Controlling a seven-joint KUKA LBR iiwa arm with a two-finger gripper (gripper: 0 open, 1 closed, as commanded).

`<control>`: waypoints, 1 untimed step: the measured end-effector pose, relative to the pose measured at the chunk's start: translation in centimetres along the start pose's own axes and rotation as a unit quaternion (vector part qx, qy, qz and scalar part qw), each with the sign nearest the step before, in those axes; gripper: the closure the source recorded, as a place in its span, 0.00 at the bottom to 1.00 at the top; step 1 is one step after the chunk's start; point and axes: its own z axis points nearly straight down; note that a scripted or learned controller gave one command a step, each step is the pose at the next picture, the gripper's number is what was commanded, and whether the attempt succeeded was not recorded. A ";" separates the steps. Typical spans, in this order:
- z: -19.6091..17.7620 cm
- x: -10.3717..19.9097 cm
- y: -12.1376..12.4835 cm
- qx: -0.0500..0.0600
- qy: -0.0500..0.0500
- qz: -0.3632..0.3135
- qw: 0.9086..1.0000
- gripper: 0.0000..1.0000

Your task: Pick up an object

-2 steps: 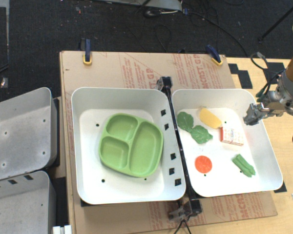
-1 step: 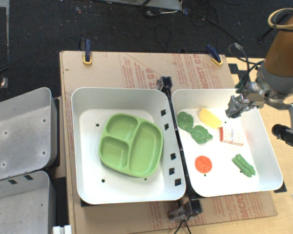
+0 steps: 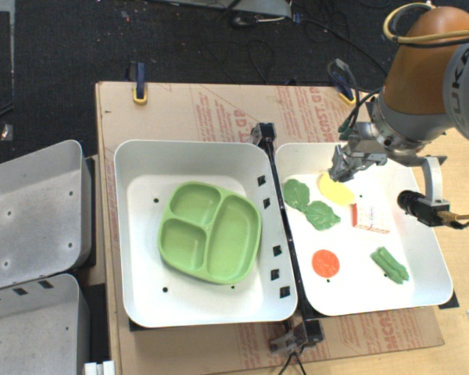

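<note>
End effector [image 3: 344,170] above yellow piece [image 3: 338,191], right bin [image 3: 430,287].

One fixed camera looks down at a slant from above the bench, far enough back to take in both white bins. The arm [image 3: 434,61] enters from the right edge, its gripper [image 3: 345,168] over the right bin [image 3: 422,287]. The left bin [image 3: 141,209] lies well to the gripper's left; dark floor fills the top behind it.
</note>
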 end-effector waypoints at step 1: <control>-0.4 5.2 1.5 0.000 0.000 0.001 1.000 1.00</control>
